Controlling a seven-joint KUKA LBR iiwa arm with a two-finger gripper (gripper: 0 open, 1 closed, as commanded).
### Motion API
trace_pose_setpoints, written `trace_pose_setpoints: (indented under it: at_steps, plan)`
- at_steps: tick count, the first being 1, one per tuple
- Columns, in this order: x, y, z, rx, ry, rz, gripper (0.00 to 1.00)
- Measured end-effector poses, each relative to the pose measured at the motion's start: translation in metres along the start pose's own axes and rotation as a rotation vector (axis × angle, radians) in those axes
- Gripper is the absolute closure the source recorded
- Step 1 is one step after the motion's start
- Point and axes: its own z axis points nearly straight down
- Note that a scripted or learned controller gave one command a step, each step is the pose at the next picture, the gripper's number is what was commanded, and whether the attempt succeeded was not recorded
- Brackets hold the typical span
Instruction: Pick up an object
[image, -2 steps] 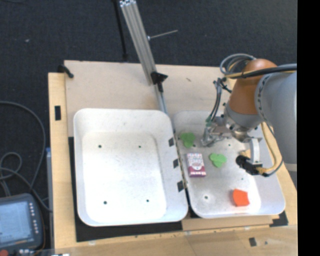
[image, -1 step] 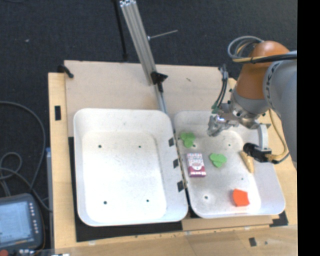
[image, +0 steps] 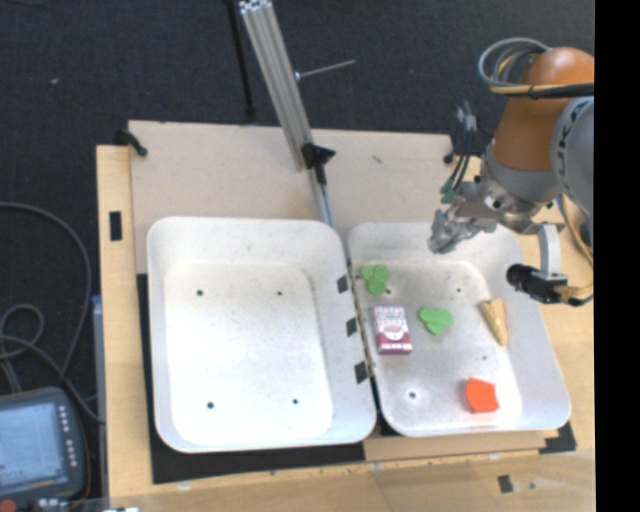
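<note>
The right bin holds a purple and white small box, two green pieces, a tan cone-shaped piece and an orange block. My gripper hangs over the bin's far edge, above and behind the objects, with nothing seen between its fingers. It is well apart from the nearest green piece.
The left bin lies beside the right one. A metal pole slants up from the divider between the bins. A black cable fitting sticks out of the arm at the right bin's right side.
</note>
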Motion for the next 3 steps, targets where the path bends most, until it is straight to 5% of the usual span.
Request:
trace_pose_setpoints:
  at_steps: [3]
  plan:
    - [0.164,-0.039,-0.009,0.008,0.003,-0.005,1.0]
